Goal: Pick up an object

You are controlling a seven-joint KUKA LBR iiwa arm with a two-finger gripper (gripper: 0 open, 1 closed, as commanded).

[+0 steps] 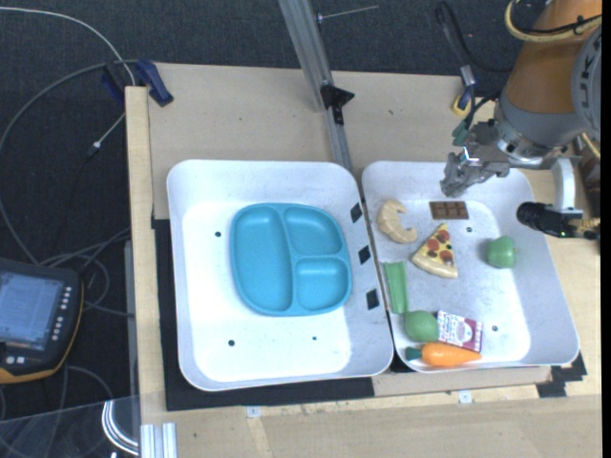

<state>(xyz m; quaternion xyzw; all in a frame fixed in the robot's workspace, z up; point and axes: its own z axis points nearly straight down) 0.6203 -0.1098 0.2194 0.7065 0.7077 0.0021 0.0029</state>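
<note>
Pincer (462, 180) hangs over the far edge of the right shallow white bin (535, 337), metal fingers pointing down; whether they are apart or together cannot be told at this slant. Nothing visible between them. Grey arm with orange band (554, 55) reaches in from the table's right side.

Just beside the pincer, toward the near edge: small flat brown chocolate-bar piece (449, 210). Next to it on the side of the left bin, a tan curved pastry-shaped toy (393, 220). Nearer still, a toy pizza slice with red dots (436, 252). A round green toy (499, 251) lies apart from these, toward the table's right edge.

Along the bin's inner wall, a long green flat strip (394, 286). At the near edge, clustered: a green rounded toy (418, 325), a small pink-and-white carton (458, 330) touching it, an orange carrot-shaped toy (449, 355) just beside both.

Left shallow white bin (200, 351) carries a blue three-compartment plastic plate (289, 259) near its middle. A grey metal pole (310, 55) slants up from between the bins.
</note>
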